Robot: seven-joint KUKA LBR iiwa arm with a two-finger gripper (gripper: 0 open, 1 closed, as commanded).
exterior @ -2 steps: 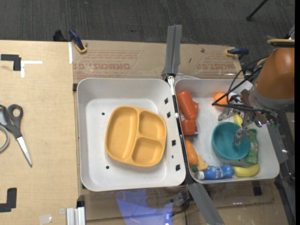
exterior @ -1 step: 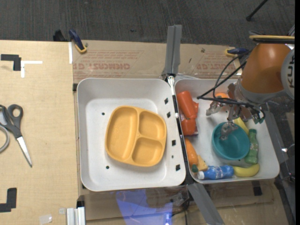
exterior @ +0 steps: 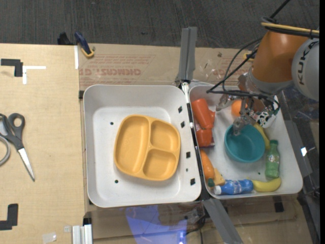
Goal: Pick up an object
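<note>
My gripper [exterior: 243, 118] hangs below the orange wrist band in the right bin [exterior: 293, 159], just over the back rim of a teal bowl [exterior: 246, 145]. An orange ball [exterior: 236, 107] lies right behind it and a black-and-white spotted toy [exterior: 264, 117] sits to its right. Also in this bin are a red-orange block [exterior: 203, 120], a carrot [exterior: 206, 165], a blue bottle [exterior: 234, 187], a banana [exterior: 267, 185] and a green bottle [exterior: 272, 159]. Nothing shows as held.
The left bin [exterior: 96, 111] holds a yellow divided plate [exterior: 147, 148]. Scissors [exterior: 18, 142] lie on the wooden bench at far left. A grey post [exterior: 187, 55] stands behind the gap between the bins. Cables run from the arm across the right bin's back edge.
</note>
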